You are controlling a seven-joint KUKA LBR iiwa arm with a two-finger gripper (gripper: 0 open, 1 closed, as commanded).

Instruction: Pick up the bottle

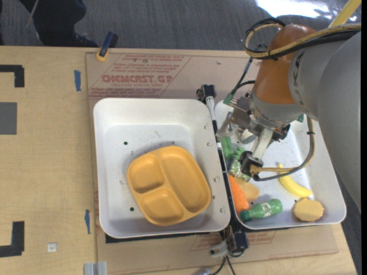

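The bottle (264, 208) is green with a pale label and lies on its side near the front edge of the right bin (328, 183). My gripper (239, 151) reaches down over the left side of that bin, by the wall shared with the other bin. It hangs behind the bottle and a little to its left, clearly apart from it. The wrist hides what lies directly under the gripper.
An orange carrot (238, 192) lies just left of the bottle. A banana (294, 186) and a round yellow fruit (308, 210) lie to its right. Green items (228, 148) sit under the gripper. A yellow divided plate (167, 183) rests in the left bin (114, 125).
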